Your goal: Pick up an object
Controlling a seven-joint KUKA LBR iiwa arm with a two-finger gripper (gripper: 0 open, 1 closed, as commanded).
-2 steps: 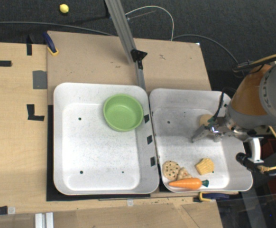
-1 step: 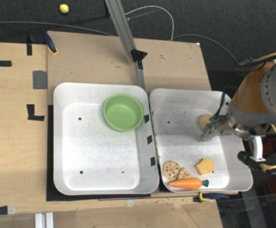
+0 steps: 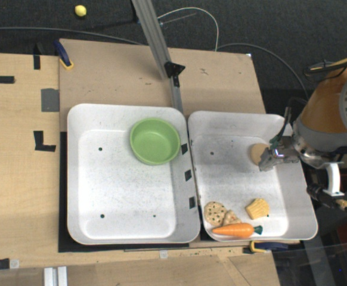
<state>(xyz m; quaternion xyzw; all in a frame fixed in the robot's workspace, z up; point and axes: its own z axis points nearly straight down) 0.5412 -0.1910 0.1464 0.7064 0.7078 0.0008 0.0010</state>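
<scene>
We see the gripper (image 3: 268, 158) low in the right bin (image 3: 233, 127), near its right wall. We can't tell from this angle whether it is open, closed or gripping anything. Right against its tip lies a small tan rounded object (image 3: 257, 153), partly hidden by the gripper; smooth-looking, shape otherwise unclear. Contact or just beside: can't say.

The arm (image 3: 324, 118) comes in from the right, with an orange band above the grey wrist.

Further down the same bin, three toy food pieces are clustered at the front edge:
- a yellow ridged wedge (image 3: 257, 208), blocky, matte
- a round brown cookie (image 3: 214, 212) with dark specks, flat
- an orange carrot (image 3: 238, 230) with a green stem end, lying on its side along the front wall, just beside the cookie

Both bins are shallow white plastic with rounded corners and floors scuffed with grey speckling.

The left bin (image 3: 90, 177) holds a light green bowl (image 3: 155, 140), round, smooth, upright, near its back right corner.

The bins sit on brown board on a wooden bench (image 3: 18, 159). A grey metal bar (image 3: 152, 28) slants down to the gap between the bins.
</scene>
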